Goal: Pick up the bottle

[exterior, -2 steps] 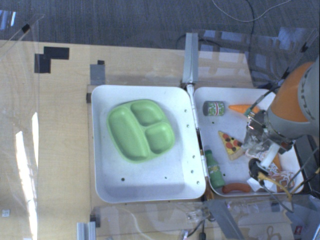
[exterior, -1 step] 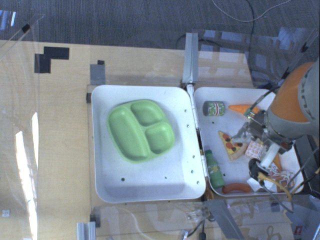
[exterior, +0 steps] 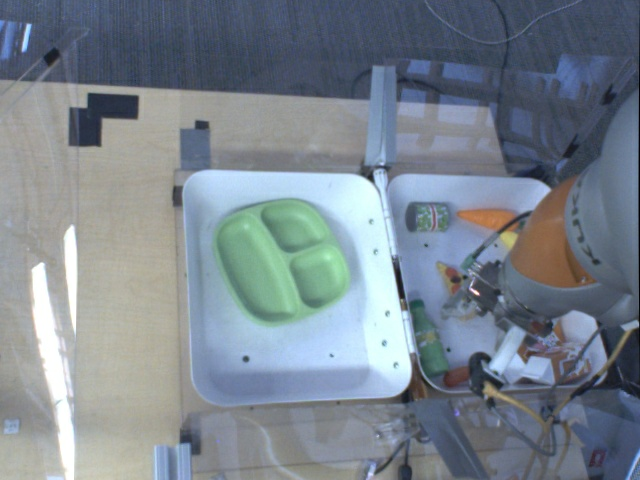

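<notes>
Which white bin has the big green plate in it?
The left bin. It holds the green divided plate; the right bin holds small things like the green bottle and a carrot.

Pale wooden bench (exterior: 120, 298) meets dark grey carpet (exterior: 250, 28) beyond.

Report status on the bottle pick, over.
Gripper low over right bin, fingers unreadable. Green bottle lying along bin's left wall, not held. Small can and carrot farther back, not blocking.

Two white bins (exterior: 200, 268), one green divided plate (exterior: 283, 260), one green bottle (exterior: 428, 337), one can (exterior: 429, 217), one carrot (exterior: 486, 217).
</notes>
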